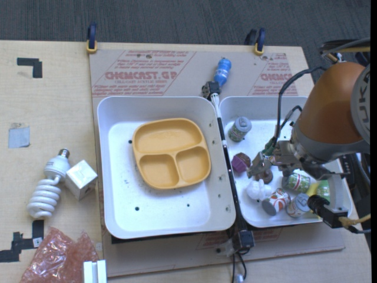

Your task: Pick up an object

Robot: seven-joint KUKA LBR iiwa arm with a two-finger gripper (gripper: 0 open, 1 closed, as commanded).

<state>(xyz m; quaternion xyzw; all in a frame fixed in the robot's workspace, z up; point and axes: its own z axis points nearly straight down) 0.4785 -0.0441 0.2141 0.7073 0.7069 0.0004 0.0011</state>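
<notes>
I cannot tell the gripper [261,168] finger state; crowded toys [277,200] may deflect my grasp.

Dark carpet [177,10] beyond pale wooden bench [47,117]

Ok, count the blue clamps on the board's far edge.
2. One blue clamp grips the far edge above the left bin; the other sits above the right bin. The arm may hide more on the right.
</notes>
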